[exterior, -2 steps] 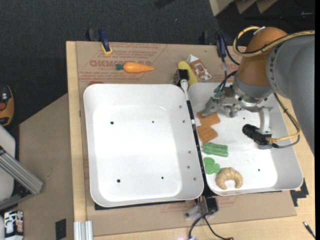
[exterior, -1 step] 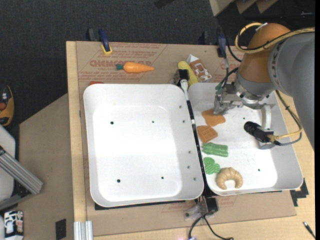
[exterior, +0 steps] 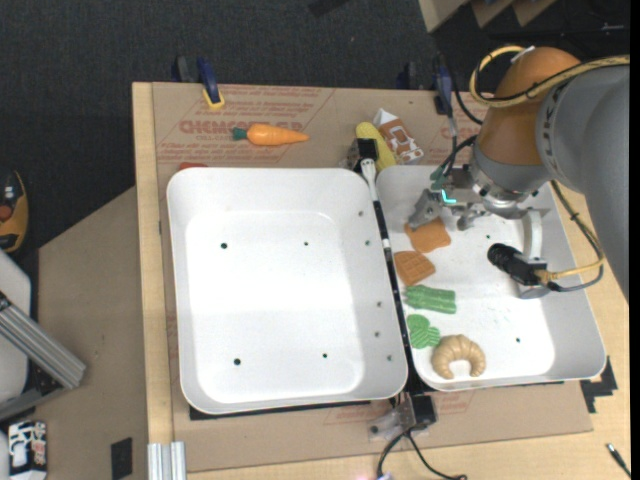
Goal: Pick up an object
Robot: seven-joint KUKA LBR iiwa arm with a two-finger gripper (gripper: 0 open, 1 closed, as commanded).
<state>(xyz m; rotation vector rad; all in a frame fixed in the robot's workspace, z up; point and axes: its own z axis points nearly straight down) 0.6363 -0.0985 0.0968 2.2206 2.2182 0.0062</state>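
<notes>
2 white bins sit side by side; the right bin (exterior: 560,353) is the landmark. Inside it, near its far-left corner, the gripper (exterior: 440,206) hangs above an orange slice (exterior: 431,237); whether it grips anything cannot be told. A croissant (exterior: 458,355) lies at the bin's near edge.

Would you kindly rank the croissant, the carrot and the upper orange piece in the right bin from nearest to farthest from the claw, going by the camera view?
Measured from the claw:
1. Upper orange piece, just below the claw in the right bin.
2. Croissant, at that bin's near edge, well below the claw.
3. Carrot, outside the bins on the cardboard, far to the left in the picture.
</notes>
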